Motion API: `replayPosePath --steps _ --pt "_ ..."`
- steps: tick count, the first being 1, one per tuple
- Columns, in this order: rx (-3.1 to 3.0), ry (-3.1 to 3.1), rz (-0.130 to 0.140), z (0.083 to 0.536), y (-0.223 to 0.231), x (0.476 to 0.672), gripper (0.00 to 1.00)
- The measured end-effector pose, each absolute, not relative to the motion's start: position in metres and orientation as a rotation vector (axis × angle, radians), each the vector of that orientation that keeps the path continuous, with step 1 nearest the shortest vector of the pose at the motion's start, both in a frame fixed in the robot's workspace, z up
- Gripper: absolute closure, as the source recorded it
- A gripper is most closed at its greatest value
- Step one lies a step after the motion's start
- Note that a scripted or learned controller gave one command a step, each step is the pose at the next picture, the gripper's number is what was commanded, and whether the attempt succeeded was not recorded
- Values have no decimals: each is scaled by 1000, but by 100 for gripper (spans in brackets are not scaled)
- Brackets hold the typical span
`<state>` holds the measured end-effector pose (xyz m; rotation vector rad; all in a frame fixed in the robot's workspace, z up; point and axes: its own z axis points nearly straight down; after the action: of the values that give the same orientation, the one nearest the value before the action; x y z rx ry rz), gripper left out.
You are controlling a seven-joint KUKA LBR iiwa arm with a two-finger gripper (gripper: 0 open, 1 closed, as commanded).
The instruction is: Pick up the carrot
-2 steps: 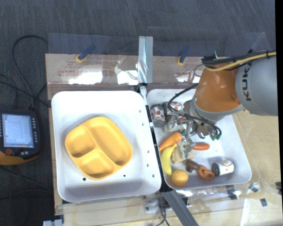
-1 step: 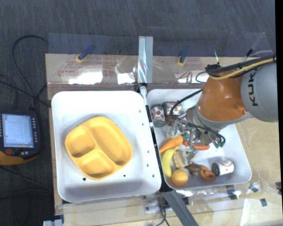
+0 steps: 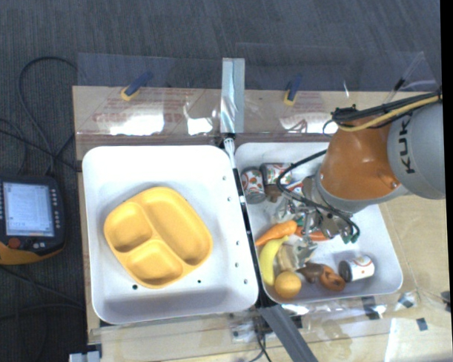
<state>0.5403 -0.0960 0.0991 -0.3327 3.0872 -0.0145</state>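
Hand: hand (image 3: pixel 311 224) low in right bin (image 3: pixel 384 241), grip state cannot tell
Carrot: carrot (image 3: pixel 276 231) just left of hand, beside banana (image 3: pixel 268 260)
Tip: centre over carrot, avoid banana

The end effector (image 3: pixel 311 224) is largely masked by the arm's orange band (image 3: pixel 356 168), its fingers lost in clutter. The carrot (image 3: pixel 277 231) is partly covered at its right end. The arm (image 3: pixel 422 151) is cut off at the right edge.
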Motion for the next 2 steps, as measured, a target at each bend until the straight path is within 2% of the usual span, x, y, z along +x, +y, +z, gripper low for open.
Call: replayPosePath --steps 2 --pt "-56 3123 -13 97 -100 546 0"
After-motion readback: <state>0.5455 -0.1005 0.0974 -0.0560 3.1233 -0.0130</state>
